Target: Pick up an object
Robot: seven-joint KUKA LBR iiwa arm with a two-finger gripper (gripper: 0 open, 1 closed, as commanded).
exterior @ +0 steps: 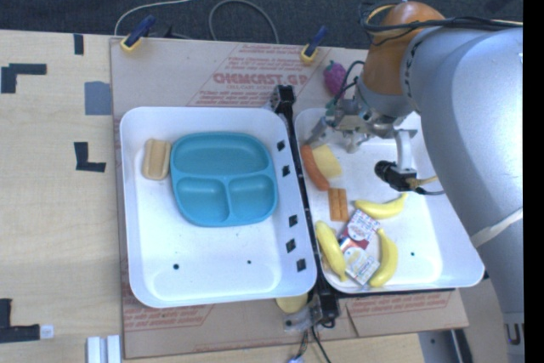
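Observation:
My gripper (338, 132) hangs over the far left part of the right bin (425, 268), just above a pale yellow block (326, 161) and an orange carrot-like piece (313, 170). Nothing can be made out in its grasp. Nearer the front lie an orange wafer (338, 203), a red-and-white packet (360, 246) and three bananas: one (381, 207) at mid-bin, one (330, 249) by the divider, one (388, 259) at the front right.
The left bin (144, 268) holds a blue sectioned plate (224, 178) and a tan bread slice (155, 159). Purple grapes (334, 76) lie on the board behind the right bin. The arm's grey body covers the right bin's far right side.

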